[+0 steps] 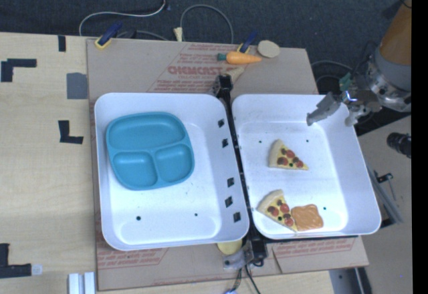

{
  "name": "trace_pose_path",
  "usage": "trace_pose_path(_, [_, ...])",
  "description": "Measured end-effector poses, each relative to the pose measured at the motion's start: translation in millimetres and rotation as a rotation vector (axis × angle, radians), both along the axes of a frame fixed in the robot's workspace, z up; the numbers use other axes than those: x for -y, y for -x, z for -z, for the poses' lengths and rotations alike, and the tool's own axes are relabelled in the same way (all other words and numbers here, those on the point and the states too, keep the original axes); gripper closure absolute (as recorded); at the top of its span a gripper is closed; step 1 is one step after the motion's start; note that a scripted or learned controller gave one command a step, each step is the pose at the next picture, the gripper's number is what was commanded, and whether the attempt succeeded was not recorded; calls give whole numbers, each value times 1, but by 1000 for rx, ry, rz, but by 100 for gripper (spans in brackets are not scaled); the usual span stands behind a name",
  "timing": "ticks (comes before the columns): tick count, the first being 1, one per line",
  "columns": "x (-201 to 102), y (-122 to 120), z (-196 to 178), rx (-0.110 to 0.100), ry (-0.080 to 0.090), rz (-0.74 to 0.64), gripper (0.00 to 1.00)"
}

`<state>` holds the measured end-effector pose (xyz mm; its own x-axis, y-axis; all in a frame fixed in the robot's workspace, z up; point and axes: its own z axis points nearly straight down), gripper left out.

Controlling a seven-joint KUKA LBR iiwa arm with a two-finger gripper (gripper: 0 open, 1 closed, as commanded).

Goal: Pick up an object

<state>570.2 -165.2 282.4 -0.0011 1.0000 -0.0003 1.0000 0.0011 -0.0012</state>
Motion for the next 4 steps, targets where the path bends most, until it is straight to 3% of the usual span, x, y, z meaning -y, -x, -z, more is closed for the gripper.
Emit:
trace_pose_path(1, [-36, -5, 122, -8, -3, -2, 0])
trace_pose_path(2, [-31, -10, 200, 6, 3, 0, 0])
trace_pose_path(3, [-30, 36, 195, 10, 3, 0, 0])
trace_pose_path(4, [-28, 35, 185, 11, 6, 1, 100])
